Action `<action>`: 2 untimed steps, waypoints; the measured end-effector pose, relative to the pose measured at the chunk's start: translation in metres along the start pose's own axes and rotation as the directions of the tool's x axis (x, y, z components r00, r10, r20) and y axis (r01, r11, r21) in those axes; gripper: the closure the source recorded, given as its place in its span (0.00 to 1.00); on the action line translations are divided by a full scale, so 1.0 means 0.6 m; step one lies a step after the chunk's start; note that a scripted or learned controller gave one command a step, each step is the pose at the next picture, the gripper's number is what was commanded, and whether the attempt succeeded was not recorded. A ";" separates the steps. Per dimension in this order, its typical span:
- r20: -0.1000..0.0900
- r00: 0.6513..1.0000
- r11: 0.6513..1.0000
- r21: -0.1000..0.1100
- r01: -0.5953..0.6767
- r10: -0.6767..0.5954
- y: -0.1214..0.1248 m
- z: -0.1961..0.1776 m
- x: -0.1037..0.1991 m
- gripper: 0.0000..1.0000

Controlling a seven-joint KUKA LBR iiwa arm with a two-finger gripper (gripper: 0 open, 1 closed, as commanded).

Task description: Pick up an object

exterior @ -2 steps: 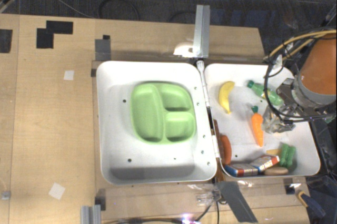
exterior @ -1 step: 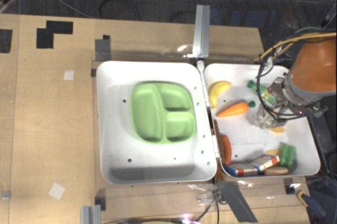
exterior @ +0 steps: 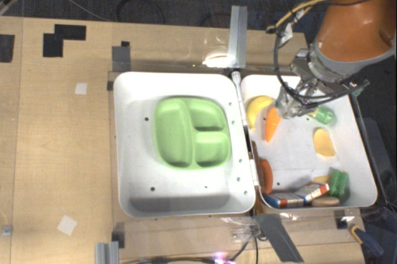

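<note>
My gripper (exterior: 290,106) hangs low over the upper part of the right bin (exterior: 366,191), under the arm's orange band. An orange carrot (exterior: 272,125) lies just left of it, very close or touching; nothing in the view shows the carrot held. A yellow fruit (exterior: 256,109) rests beside the carrot against the bin's left wall. A small green item (exterior: 324,115) sits just right of the gripper, with a yellow-orange piece (exterior: 324,142) below it.
Along the right bin's front lie a reddish-brown sausage (exterior: 266,175), a red and blue marker-like item (exterior: 299,199) and a green block (exterior: 339,183). The left bin (exterior: 133,194) holds a green divided plate (exterior: 191,132). A metal post (exterior: 237,39) stands behind the bins.
</note>
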State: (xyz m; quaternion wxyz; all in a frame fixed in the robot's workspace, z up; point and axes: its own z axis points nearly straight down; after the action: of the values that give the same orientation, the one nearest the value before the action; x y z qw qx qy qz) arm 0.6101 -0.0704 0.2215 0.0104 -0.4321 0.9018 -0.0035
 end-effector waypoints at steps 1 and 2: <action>-0.005 1.000 1.000 -0.012 0.028 -0.028 0.143 -0.003 -0.111 1.00; -0.006 0.994 0.994 -0.009 0.109 -0.109 0.139 -0.033 -0.059 1.00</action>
State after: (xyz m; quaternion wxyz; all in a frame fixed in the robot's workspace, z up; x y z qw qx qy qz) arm 0.5667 0.0096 0.2405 0.0051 -0.4808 0.8768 -0.0015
